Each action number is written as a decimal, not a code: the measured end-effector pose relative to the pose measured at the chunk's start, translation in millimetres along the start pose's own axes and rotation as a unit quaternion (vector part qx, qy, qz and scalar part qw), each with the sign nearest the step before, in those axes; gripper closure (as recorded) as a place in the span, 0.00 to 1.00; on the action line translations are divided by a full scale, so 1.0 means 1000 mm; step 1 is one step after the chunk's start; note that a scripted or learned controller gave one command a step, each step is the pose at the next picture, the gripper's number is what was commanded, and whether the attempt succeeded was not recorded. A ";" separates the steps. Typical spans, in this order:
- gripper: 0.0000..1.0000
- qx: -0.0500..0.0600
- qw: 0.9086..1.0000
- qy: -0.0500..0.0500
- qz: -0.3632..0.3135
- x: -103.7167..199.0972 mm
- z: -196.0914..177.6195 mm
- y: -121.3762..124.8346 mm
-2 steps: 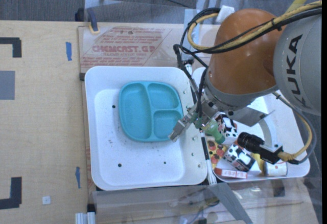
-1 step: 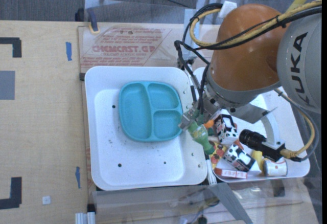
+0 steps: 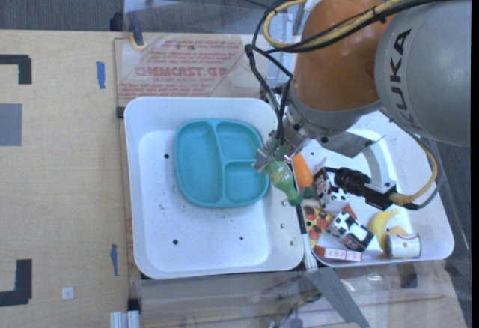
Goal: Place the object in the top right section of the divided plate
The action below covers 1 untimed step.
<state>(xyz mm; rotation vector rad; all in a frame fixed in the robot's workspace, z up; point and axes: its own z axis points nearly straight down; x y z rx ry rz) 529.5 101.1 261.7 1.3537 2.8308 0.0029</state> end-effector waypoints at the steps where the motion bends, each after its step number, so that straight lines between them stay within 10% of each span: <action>1: 0.00 0.000 1.000 0.000 0.000 0.000 0.000 0.000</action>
